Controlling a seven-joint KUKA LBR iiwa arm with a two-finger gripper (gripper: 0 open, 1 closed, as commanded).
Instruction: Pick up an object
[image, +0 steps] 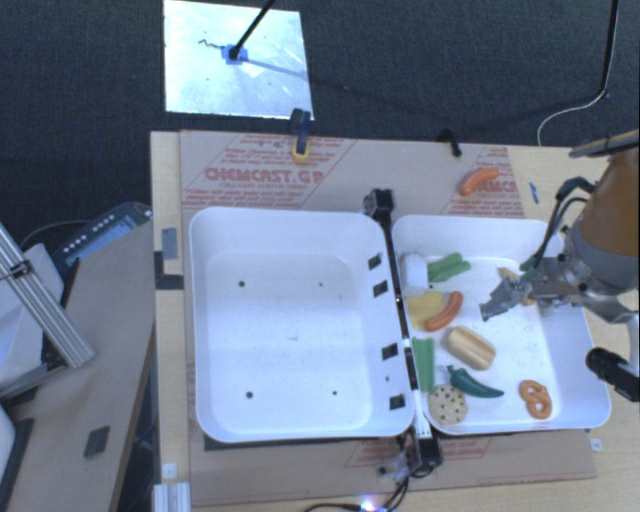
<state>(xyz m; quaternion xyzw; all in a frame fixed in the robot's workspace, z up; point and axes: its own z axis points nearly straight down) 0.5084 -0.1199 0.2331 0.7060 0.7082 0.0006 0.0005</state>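
The right white bin (575, 400) holds several toy foods: a white piece (413, 268), a green vegetable (448, 267), a yellow piece (424, 303), an orange sausage (443, 311), a tan bun (470, 346), a dark green pepper (474, 383), a speckled cookie (447, 404), a pretzel (536, 398) and a light green stick (424, 362). My gripper (497, 301) hangs over the middle of this bin, right of the sausage and above the bun. It is open with nothing between its fingers.
The left white bin (290, 330) sits beside the right one, with a black divider (392, 300) between them. An orange toy (479, 181) lies on the cardboard behind the right bin. The arm (605, 240) reaches in from the right.
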